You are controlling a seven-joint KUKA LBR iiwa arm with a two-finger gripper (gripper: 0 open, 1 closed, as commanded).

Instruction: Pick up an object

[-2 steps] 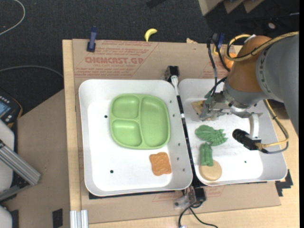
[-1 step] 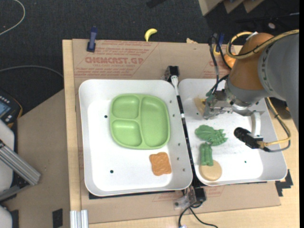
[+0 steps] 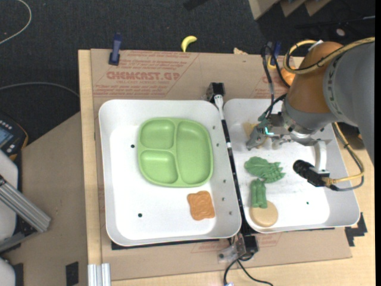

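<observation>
My gripper (image 3: 266, 133) hangs over the back part of the right bin (image 3: 339, 213), just above a green leafy toy (image 3: 264, 167). Nothing shows in its grasp. A green stalk piece (image 3: 258, 193) lies in front of the leafy toy, and its front end touches a tan round disc (image 3: 264, 214) near the bin's front-left corner. In the left bin (image 3: 119, 207) a green divided plate (image 3: 176, 151) sits in the middle. An orange-brown waffle-like piece (image 3: 201, 205) lies in front of the plate.
Both bins rest on a brown cardboard sheet (image 3: 155, 73). A black divider strip (image 3: 228, 154) runs between them. The grey arm with its orange band (image 3: 312, 82) comes in from the upper right. A yellow banana-shaped toy (image 3: 189, 42) lies beyond the cardboard.
</observation>
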